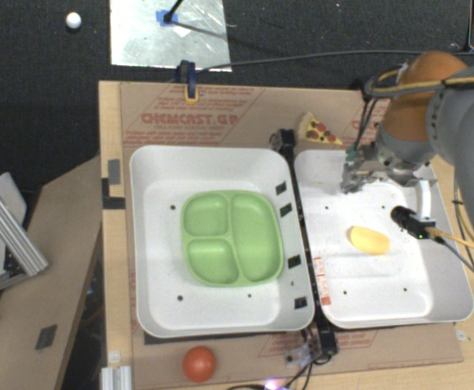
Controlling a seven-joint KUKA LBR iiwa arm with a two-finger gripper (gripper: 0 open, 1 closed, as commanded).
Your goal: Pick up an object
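The gripper hangs over the far left corner of the right bin, low above its floor. Whether it is open or shut cannot be told. The yellow oval object lies near the middle of that bin, apart from the gripper. A green divided plate sits left of the bin, and a toy pizza slice lies just beyond its far rim.

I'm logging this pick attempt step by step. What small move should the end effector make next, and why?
Probably slide the end effector toward the camera, to stand above the rounded yellow object in the right-hand white bin. It sits at that bin's far left, apart from the object, so descending here might catch nothing.
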